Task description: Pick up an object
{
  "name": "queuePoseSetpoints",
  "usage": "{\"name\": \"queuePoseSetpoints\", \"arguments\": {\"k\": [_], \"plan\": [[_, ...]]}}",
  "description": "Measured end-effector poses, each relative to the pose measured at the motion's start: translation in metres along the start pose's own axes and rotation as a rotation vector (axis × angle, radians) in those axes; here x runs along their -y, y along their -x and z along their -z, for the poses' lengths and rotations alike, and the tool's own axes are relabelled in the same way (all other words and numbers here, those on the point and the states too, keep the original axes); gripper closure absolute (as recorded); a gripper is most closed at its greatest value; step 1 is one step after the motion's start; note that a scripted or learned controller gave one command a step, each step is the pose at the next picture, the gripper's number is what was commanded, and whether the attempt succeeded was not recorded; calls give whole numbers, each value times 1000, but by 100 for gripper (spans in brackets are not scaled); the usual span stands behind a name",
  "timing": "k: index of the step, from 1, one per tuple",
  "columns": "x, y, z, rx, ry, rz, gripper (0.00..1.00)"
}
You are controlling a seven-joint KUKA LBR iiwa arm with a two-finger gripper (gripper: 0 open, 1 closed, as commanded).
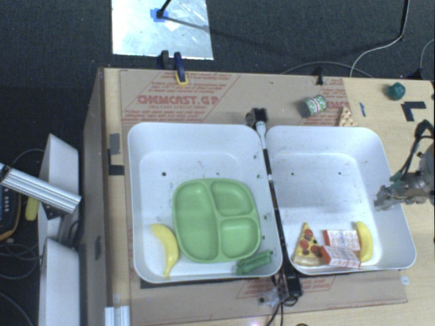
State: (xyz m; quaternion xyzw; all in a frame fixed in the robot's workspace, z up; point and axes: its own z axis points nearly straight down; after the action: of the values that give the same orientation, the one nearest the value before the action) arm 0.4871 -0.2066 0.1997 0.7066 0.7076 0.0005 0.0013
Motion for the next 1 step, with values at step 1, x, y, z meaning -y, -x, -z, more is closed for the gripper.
{"name": "queuePoseSetpoints", "arguments": {"k": [1], "plan": [[-15, 0, 6, 0, 0, 3, 100]]}}
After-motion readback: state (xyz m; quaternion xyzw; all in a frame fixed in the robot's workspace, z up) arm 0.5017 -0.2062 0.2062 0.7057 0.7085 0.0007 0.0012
